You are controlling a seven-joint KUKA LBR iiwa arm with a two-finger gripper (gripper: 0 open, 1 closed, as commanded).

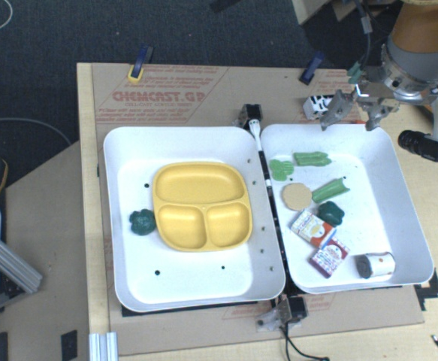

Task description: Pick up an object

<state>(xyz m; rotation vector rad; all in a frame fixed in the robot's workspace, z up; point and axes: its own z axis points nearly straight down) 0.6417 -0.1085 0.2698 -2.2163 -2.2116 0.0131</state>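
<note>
Gripper [354, 111] above right bin's [399, 164] far rim, fingers spread, nothing between them. Green pieces [310, 159] just below; yellow tray [202, 204] far left.

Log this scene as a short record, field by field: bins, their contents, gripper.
left bin: yellow divided tray, dark green lump beside it
right bin: green pieces, tan disc, two red-and-white packets, small can
gripper: above the right bin's far edge, fingers spread, nothing between them
task state: nothing picked up yet
</note>
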